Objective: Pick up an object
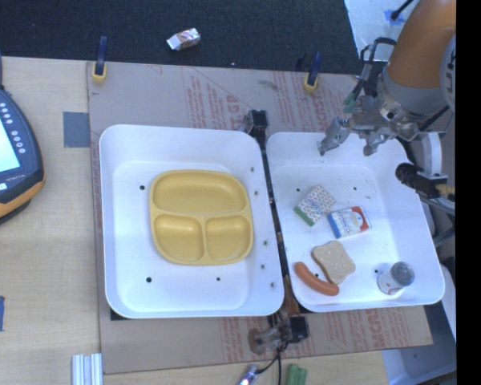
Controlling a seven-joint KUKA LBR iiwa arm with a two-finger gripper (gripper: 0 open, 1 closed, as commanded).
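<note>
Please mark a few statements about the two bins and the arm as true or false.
1. The yellow tray lies in the left bin. True.
2. The sausage touches the bread slice. True.
3. The gripper holds the milk carton. False: the carton lies on the floor of the right bin, apart from the gripper, which is over that bin's far edge with nothing between its jaws.
4. The right bin holds two things. False: it holds five, including a green packet and a small can.
5. A crumpled wrapper lies outside both bins. True.
</note>
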